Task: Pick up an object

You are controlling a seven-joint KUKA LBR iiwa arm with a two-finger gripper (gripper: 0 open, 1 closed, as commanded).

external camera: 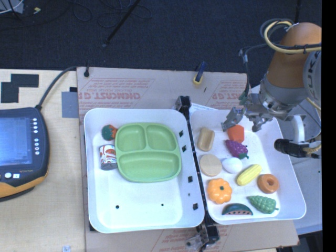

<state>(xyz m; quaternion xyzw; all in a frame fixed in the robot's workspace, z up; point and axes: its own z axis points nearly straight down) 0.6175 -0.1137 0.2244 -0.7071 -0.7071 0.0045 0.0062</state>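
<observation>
My gripper (244,123) hangs over the far part of the right bin (294,193), open, its two dark fingers spread wide. Just in front of the fingertips lies an orange-red toy fruit (236,133), not clasped. Purple grapes (237,148) lie right beside it. Also in this bin are a tan bread piece (205,139), a round cracker (211,165), a white egg (231,165), a corn cob (248,174), a donut (268,183), an orange pumpkin (219,190), a watermelon slice (237,209) and a green bumpy fruit (262,203).
The left bin (136,209) holds a green divided plate (147,152), a small can (108,157) and a red-and-green ball (108,132). A black divider (191,156) runs between the bins. A handheld pendant (21,148) lies at the far left.
</observation>
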